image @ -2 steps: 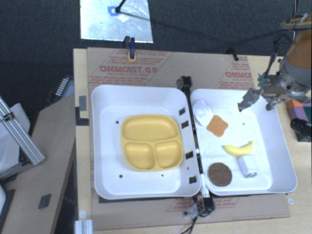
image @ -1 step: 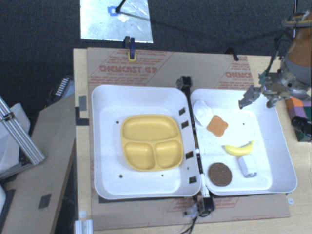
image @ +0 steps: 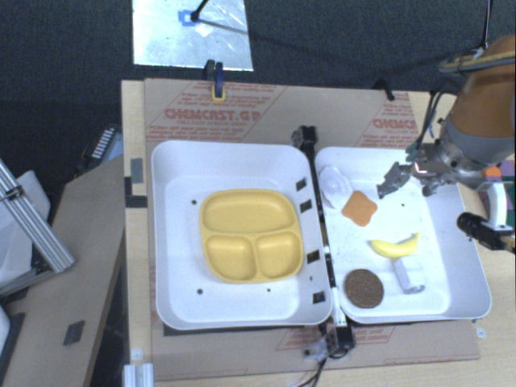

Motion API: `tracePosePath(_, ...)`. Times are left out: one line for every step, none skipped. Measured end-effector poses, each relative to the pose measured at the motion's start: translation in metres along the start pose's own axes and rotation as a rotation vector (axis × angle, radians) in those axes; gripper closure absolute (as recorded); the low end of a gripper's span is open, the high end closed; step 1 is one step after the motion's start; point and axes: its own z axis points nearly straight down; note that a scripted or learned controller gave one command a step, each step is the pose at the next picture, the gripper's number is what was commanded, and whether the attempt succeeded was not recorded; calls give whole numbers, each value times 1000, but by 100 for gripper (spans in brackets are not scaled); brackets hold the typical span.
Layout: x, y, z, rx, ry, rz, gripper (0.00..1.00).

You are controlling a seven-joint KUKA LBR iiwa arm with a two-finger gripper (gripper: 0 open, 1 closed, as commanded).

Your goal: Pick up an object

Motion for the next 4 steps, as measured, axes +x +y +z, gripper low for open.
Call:
tracePosePath(-2,4,62,1,0,0,0)
tracePosePath(8,8,113,0,0,-2,0)
tracePosePath(7,9,100,-4,-2,-2,100)
tracePosePath(10,0,45,-5,-1,-1,100)
